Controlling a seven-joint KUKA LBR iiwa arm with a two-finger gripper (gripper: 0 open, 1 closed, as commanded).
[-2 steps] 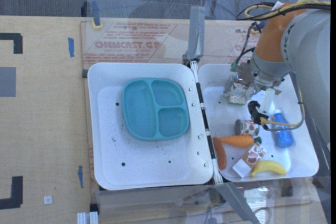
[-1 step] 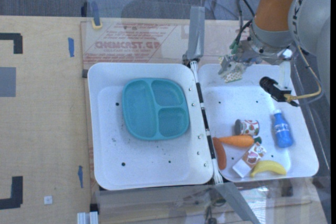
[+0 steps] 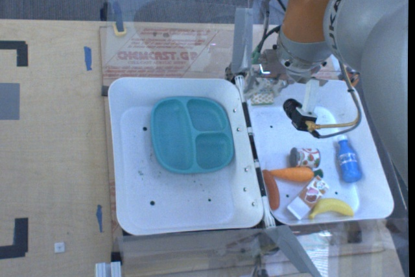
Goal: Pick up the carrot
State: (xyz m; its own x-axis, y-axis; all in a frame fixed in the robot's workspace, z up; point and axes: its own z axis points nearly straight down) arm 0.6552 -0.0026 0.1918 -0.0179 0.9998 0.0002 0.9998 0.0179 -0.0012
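Two white bins sit side by side on the bench: left bin [image 3: 130,204] w/ a teal divided plate [image 3: 192,134] lying flat, right bin [image 3: 373,204] w/ the clutter. Carrot [image 3: 293,174] lies roughly horizontal in the right bin's lower half, green top pointing right, just below a small can [image 3: 305,156] on its side. Reddish sausage-shaped item [image 3: 272,190] lies near-vertical along the bin's left wall, its top end by the carrot's tip. Small printed carton [image 3: 309,196] sits under the carrot's leafy end, banana [image 3: 332,207] just beside it, lower right. Blue bottle [image 3: 348,161] lies right of the can, apart from the carrot. Arm comes in from the right; gripper [image 3: 269,78] is up at the right bin's top-left corner, well apart from the carrot. Can't tell the claw's state from this angle. Black cable piece [image 3: 299,115] hangs below the wrist over the bin's upper part.
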